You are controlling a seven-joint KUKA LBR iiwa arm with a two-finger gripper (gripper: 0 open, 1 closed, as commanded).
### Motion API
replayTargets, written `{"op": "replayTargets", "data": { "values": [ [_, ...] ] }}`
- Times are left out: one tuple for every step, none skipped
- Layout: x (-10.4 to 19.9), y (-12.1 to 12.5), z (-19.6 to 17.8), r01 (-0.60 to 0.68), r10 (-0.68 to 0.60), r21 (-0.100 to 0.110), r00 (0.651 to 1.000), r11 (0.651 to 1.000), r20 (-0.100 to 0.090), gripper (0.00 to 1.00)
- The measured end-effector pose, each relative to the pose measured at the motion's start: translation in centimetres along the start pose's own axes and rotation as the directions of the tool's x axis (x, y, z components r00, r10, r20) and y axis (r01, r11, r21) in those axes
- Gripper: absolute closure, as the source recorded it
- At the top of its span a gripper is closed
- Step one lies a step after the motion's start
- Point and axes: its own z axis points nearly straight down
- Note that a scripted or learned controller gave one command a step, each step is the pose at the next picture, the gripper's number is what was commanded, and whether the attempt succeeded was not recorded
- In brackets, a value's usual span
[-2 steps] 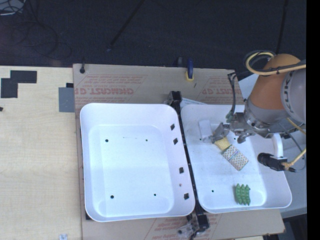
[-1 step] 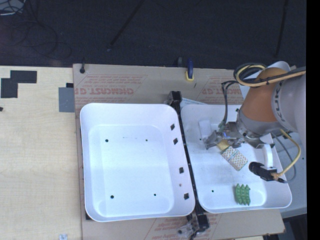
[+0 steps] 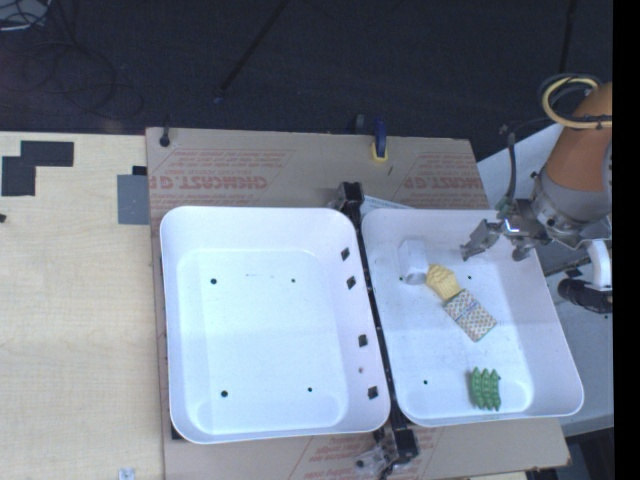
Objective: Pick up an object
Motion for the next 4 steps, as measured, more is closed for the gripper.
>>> {"op": "replayTargets", "data": {
  "values": [
    [0.4,-6.9,5.9,-0.001,0.001,0.0,1.0,1.0,-0.009,0.0],
    [3.5,-3.2,0.1,0.007,-0.007,0.002,1.0,1.0,-0.006,0.0],
    [4.7,-4.7,6.6,0.0,0.0,0.013,1.0,1.0,-0.009,0.0],
    [-0.1,-3.7,-1.9,0.0,0.0,0.002,1.0,1.0,-0.002,0.0]
  ]
}}
